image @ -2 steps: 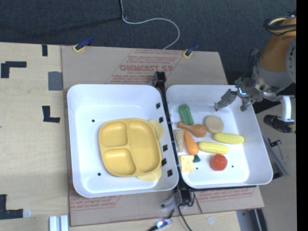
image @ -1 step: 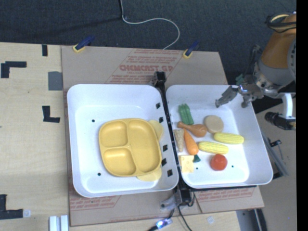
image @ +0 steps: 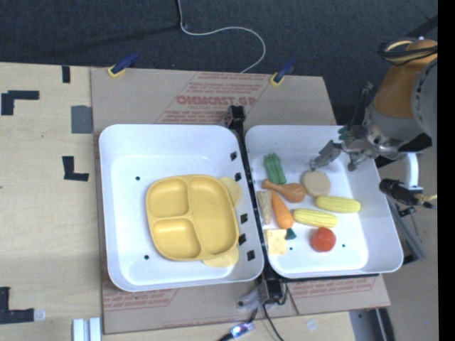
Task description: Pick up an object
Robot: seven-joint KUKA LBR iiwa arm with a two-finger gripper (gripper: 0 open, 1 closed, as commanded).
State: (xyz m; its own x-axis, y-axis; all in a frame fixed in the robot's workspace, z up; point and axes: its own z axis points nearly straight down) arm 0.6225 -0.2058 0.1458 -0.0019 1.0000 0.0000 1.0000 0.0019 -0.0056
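A pale wooden worktop point(image: 43, 212) fills the lower and left part of the frame, with black tape marks at its left edge, and dark carpet point(image: 85, 13) runs across the top, where a thin white cable point(image: 227, 33) loops. A sheet of brown cardboard point(image: 185, 98) lies on the worktop under two shallow white bins set side by side and touching along the middle. The left bin point(image: 121, 144) holds a yellow compartment tray point(image: 192, 215) with a paler yellow piece showing under its right and lower edges. The right bin point(image: 362, 254) holds toy foods: a green pod point(image: 274, 168) near its upper left, a drumstick point(image: 284, 188) just below it, an orange carrot point(image: 281, 210) slanting down, a round beige piece point(image: 316, 183), two yellow corn cobs point(image: 338, 204) lying one above the other, a red tomato point(image: 323, 239) at lower centre and a small yellow block point(image: 276, 241) by the dividing wall. The arm point(image: 405, 98) comes in from the upper right of the frame, its orange band partly cut by the edge. The tool point(image: 341, 158) hangs over the upper right part of the right bin, its two fingers spread apart with nothing between them, one fingertip point(image: 316, 162) close above the beige piece. The wrist parts at the far right are dark and hard to make out.
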